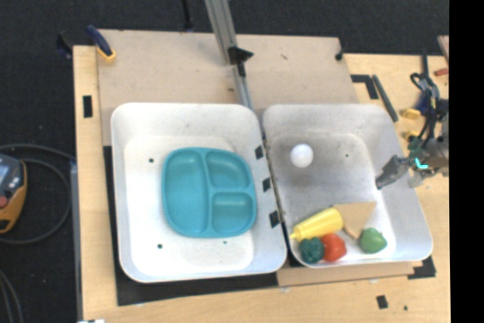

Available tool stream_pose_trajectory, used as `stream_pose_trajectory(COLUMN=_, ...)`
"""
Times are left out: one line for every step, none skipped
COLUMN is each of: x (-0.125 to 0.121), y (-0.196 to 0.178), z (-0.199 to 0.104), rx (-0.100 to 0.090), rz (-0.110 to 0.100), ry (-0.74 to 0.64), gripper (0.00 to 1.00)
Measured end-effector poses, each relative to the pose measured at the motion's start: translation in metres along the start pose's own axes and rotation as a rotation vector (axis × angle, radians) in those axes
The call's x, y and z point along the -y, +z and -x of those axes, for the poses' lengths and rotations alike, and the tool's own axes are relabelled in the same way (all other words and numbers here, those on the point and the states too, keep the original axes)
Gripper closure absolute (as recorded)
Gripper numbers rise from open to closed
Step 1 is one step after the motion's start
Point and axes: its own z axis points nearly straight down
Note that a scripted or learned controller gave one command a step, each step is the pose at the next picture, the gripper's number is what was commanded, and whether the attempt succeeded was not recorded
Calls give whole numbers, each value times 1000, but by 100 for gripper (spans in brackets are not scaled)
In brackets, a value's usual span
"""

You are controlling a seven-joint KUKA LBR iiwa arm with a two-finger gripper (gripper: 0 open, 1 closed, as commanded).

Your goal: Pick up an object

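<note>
**Gripper at the right bin's rim, toys bunched in the near corner**

The gripper [389, 173] sits over the right edge of the right bin [344, 117], dark and small at this slant (whether its claw is spread or pressed together I cannot tell).

A white ball [302, 156] lies alone toward the bin's far-left part. Along the near edge cluster a yellow corn-like toy [318, 224], a dark teal piece [311, 250], a red piece [333, 246], a green piece [372, 240] and a tan wedge [358, 215].

In the left bin [136, 125], a teal divided plate [209, 191] rests near the middle.
</note>
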Motion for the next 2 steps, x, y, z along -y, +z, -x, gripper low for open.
stream_pose_trajectory(x=0, y=-1, z=0, rx=0, rz=1, ry=0, gripper=0)
stream_pose_trajectory(x=0, y=62, z=4, rx=-1, rz=-4, ry=1, gripper=0)
